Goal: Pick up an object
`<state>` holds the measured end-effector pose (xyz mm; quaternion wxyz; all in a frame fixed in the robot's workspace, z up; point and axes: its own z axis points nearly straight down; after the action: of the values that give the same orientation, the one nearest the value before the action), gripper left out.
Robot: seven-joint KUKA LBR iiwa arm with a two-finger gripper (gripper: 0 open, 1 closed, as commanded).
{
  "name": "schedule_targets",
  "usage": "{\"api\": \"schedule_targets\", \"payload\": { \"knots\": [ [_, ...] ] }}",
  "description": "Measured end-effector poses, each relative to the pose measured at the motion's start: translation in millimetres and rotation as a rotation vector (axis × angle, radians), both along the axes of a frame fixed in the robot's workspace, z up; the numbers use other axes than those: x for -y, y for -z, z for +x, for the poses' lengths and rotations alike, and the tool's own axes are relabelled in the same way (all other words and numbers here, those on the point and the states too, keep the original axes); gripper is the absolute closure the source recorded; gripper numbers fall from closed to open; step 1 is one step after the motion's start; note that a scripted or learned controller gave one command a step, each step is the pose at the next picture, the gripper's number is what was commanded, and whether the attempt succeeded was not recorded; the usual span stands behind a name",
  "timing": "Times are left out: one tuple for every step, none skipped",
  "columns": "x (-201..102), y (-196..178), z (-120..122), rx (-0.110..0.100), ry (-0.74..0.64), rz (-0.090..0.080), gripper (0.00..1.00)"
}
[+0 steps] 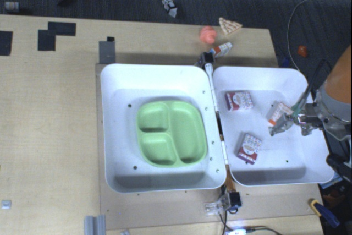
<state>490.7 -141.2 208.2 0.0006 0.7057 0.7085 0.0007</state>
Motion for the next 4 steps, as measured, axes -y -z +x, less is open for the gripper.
{"api": "schedule_targets", "payload": {
  "knots": [
    [-17.5, 110.0, 0.2, 0.012, 0.003, -0.002, 0.00],
    [-19.5, 98.8, 2.3, 0.016, 0.000, 0.001, 1.00],
    [-19.7, 99.3, 1.8, 0.013, -0.001, 0.002, 0.00],
    [-20.4, 88.4, 3.4, 0.018, -0.003, 0.002, 1.00]
  ]
}}
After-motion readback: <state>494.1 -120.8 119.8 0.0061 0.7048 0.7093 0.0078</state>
